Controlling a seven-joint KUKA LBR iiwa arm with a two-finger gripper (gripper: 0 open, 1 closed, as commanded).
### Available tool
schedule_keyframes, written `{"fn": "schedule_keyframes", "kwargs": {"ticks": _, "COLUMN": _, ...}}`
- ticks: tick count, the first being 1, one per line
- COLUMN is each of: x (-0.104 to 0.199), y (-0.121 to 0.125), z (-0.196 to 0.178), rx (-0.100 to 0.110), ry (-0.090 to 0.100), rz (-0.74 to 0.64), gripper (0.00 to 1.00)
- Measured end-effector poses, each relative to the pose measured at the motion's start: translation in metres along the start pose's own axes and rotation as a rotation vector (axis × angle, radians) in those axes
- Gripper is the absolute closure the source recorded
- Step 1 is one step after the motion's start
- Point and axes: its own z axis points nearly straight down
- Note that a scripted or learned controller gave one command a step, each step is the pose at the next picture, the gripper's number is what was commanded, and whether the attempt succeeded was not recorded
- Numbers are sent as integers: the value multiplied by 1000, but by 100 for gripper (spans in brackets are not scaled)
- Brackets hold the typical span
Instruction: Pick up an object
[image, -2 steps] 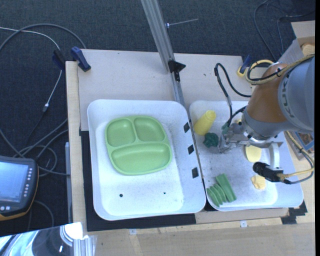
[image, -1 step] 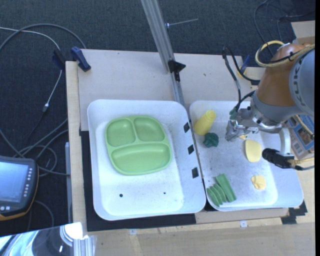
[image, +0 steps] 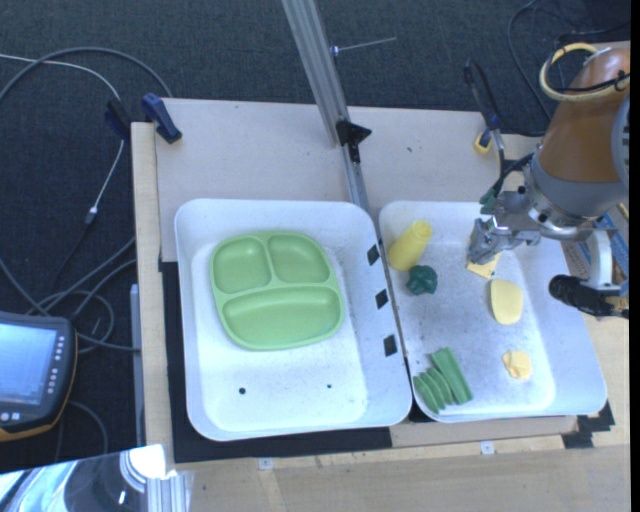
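My gripper (image: 487, 248) hangs low over the upper right part of the right bin (image: 570, 390). A small yellow piece (image: 482, 268) lies right at its tip; whether it is held is hidden. Just below it lies a pale yellow oval object (image: 506, 301). A yellow bottle-shaped object (image: 410, 245) and a dark green lump (image: 422, 280) lie to the gripper's left. A small yellow chunk (image: 517, 364) and a bunch of green pods (image: 443, 378) lie near the bin's front.
The left bin (image: 200, 400) bears a green divided plate (image: 277, 290). A metal pole (image: 325, 70) slants up from between the bins. Black clips (image: 384, 297) sit on the ridge between the bins. A black part (image: 585, 293) sticks in at the right edge.
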Motion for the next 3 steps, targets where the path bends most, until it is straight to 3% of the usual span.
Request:
{"fn": "schedule_keyframes", "kwargs": {"ticks": 1, "x": 0, "y": 1, "z": -18, "rx": 4, "ry": 1, "rz": 0, "gripper": 100}}
{"fn": "schedule_keyframes", "kwargs": {"ticks": 2, "x": 51, "y": 11, "z": -7, "rx": 11, "ry": 3, "rz": -4, "gripper": 100}}
{"fn": "schedule_keyframes", "kwargs": {"ticks": 3, "x": 101, "y": 28, "z": -18, "rx": 5, "ry": 3, "rz": -5, "gripper": 100}}
